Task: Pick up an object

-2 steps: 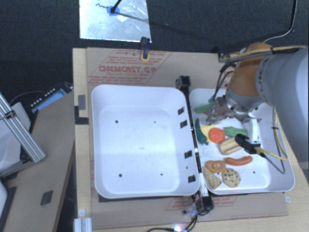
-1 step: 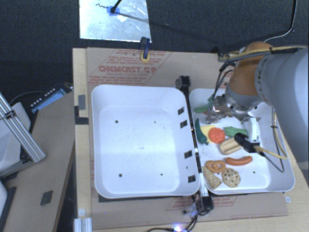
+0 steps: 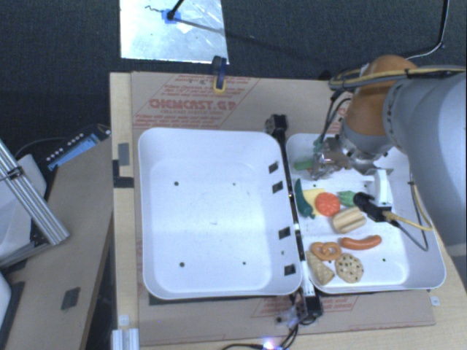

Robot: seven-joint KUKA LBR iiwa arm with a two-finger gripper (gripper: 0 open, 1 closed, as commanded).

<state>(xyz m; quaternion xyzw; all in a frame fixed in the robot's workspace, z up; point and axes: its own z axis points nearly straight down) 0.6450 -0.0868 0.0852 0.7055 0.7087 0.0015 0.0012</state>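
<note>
The right white bin (image 3: 419,268) holds several toy foods: a red tomato (image 3: 327,204), a yellow piece (image 3: 312,195), a dark green vegetable (image 3: 301,200), a tan bun (image 3: 349,219), a red sausage (image 3: 360,243), a pretzel (image 3: 325,251), a cookie (image 3: 349,268) and a bread wedge (image 3: 319,270). My gripper (image 3: 319,165) hangs low over the far left part of this bin, just beyond the yellow piece and the tomato. A small green shape (image 3: 303,164) lies beside it on its left. The wrist hides the gripper's tip.
The left white bin (image 3: 211,210) sits beside the right one, with black clips (image 3: 277,188) along the shared rim. The grey arm (image 3: 430,122) covers the right bin's far right corner. A cable (image 3: 412,224) trails across that bin's right side.
</note>
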